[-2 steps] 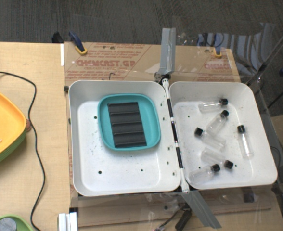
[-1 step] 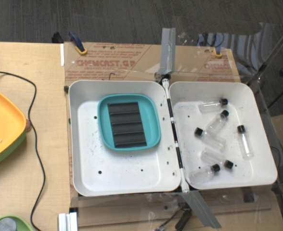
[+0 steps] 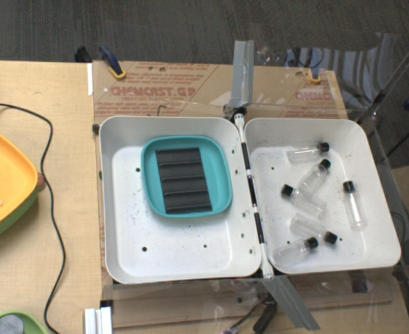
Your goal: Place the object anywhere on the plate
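While I watch remotely, teal plate (image 3: pixel 186 177) sits in left bin (image 3: pixel 121 207), dark ridged insert on it, clear vials (image 3: pixel 309 183) scattered across right bin (image 3: pixel 371 186), bare floor around plate.

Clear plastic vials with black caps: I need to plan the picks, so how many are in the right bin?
6, though overlaps may hide more: top, upper middle, centre, right edge, lower middle, bottom.
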### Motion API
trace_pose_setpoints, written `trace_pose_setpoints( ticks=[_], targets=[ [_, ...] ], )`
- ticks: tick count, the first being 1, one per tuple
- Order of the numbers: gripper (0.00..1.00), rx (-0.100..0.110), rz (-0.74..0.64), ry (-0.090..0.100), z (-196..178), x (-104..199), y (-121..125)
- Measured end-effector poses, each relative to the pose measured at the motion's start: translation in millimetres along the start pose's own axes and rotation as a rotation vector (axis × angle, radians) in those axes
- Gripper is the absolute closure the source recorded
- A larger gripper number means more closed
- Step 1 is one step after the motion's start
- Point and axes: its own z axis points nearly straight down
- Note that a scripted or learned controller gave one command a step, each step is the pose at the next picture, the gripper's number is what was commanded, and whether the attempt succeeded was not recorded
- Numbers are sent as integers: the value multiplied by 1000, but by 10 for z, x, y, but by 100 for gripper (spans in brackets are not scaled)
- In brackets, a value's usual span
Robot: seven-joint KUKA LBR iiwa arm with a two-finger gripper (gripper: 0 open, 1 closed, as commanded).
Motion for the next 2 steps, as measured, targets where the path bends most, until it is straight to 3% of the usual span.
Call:
trace_pose_setpoints(
  ticks=[2],
  targets=[
    [0, 2, 3, -5, 29, -18, -2]
  ],
)
